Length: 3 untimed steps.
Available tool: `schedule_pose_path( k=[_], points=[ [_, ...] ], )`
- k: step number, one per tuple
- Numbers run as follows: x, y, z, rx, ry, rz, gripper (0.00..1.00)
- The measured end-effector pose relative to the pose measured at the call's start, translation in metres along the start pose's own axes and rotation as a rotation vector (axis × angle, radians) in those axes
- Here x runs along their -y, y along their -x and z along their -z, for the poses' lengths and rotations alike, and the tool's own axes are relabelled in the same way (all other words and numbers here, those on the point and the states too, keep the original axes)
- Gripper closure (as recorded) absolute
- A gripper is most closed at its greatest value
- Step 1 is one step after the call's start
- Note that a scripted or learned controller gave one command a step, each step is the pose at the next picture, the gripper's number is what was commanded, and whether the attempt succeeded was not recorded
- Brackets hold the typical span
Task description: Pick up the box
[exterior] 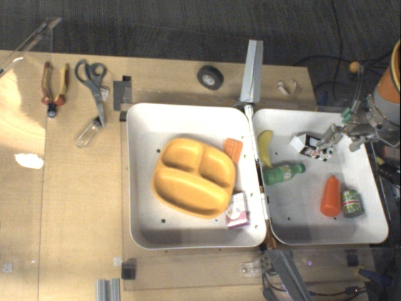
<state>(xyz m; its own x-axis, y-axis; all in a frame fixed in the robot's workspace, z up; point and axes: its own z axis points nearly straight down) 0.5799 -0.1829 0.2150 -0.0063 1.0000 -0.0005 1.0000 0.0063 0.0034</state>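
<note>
Arm reaches into right bin (369,168) beside small box (308,145)
Gripper (326,144) at the box's three o'clock; jaws' state unclear

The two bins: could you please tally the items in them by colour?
Orange: 2, carrot, bottle
Yellow: 2, bread, banana
Green: 2, bottle, can
White or pink: 2, carton, box
Total: 8
</note>
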Motion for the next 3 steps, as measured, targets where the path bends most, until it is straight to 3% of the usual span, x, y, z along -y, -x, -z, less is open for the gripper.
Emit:
schedule_pose_path(
  k=[1,2,3],
  points=[
    [-0.035,-0.027,-0.098,0.011,0.037,0.055,0.00],
    [0.032,0.006,-0.096,0.001,0.004,0.155,0.00],
    [-0.002,0.023,-0.127,0.003,0.007,0.072,0.00]
  ],
)
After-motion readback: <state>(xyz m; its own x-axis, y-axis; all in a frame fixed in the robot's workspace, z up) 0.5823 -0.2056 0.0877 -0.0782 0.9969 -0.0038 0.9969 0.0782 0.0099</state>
